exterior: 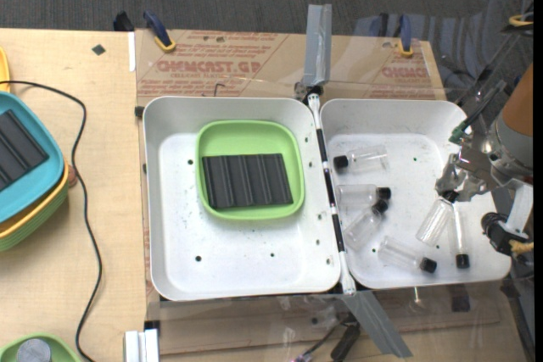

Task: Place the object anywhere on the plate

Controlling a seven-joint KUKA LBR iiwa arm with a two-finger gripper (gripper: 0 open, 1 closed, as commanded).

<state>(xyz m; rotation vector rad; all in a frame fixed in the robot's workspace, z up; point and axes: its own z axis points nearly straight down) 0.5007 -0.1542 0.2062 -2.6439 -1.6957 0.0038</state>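
Clear vial [434,222], black cap, lying tilted

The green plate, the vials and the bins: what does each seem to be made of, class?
Green plate: likely matte plastic, with an even colour and soft rounded rim; its ribbed dark insert looks like rubber or foam. Vials: clear plastic or glass, see-through, with black caps. Bins: glossy white plastic, faintly scuffed.

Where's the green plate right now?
The green plate sits in the left bin, toward its back, with a dark ridged pad lying on it.
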